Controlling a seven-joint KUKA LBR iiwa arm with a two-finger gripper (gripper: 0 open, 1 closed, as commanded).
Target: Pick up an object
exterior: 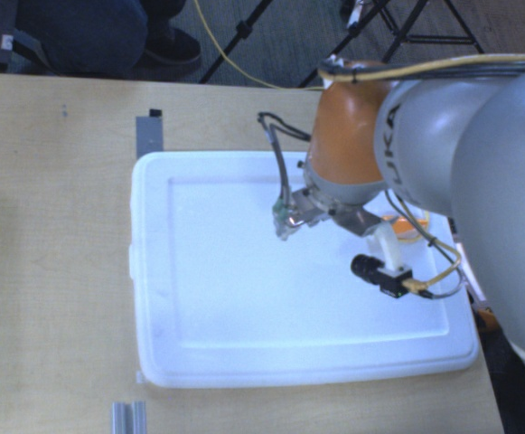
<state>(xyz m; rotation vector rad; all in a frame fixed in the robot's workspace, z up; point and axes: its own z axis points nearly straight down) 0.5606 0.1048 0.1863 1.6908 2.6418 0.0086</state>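
Note:
My gripper [286, 221] hangs over the upper middle of the left white bin [181, 333], below the arm's orange band. A small green speck shows at the gripper's tip, too small to name. An orange object [403, 228] peeks out from under the wrist at the bin's right side, mostly hidden by the arm. I see nothing held in the gripper.
The big grey arm [479, 152] covers the right part of the scene. A grey bracket [150, 134] stands on the wooden bench just behind the bin's far left corner. A person's legs and tripod legs are beyond the bench's far edge.

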